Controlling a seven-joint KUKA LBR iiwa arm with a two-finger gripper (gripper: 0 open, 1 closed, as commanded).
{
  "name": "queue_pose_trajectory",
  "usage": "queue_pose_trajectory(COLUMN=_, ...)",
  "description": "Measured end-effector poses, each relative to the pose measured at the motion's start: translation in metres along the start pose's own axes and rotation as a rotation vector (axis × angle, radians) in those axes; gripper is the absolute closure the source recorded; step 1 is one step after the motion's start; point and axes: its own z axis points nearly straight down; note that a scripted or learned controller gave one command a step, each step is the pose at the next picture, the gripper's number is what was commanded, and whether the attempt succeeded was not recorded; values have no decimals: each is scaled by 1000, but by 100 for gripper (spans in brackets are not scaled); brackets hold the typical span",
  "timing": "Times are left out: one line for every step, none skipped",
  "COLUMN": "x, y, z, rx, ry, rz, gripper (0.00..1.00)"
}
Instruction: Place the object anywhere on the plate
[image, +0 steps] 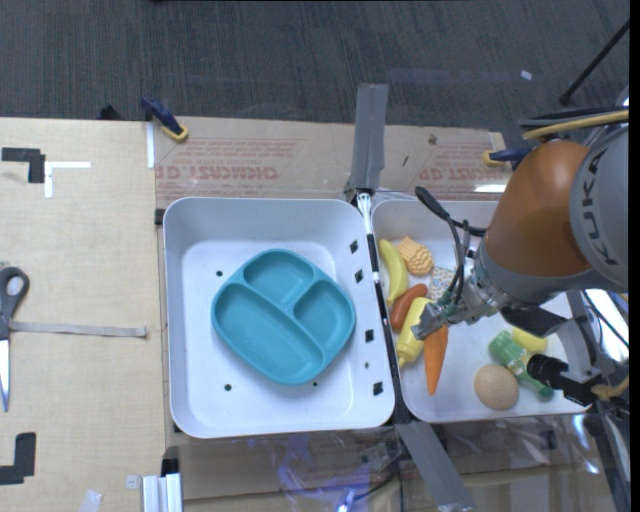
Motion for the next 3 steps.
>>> queue_pose_trajectory(x=56, y=42, z=0, rx=-1, ry=1, rz=-179, gripper=100)
queue_pose_trajectory(x=104, y=79, z=-53, rx=0, ry=0, rz=-111, gripper=100)
queue_pose_trajectory(x=104, y=79, z=-52, rx=0, ry=0, rz=-110, gripper=0)
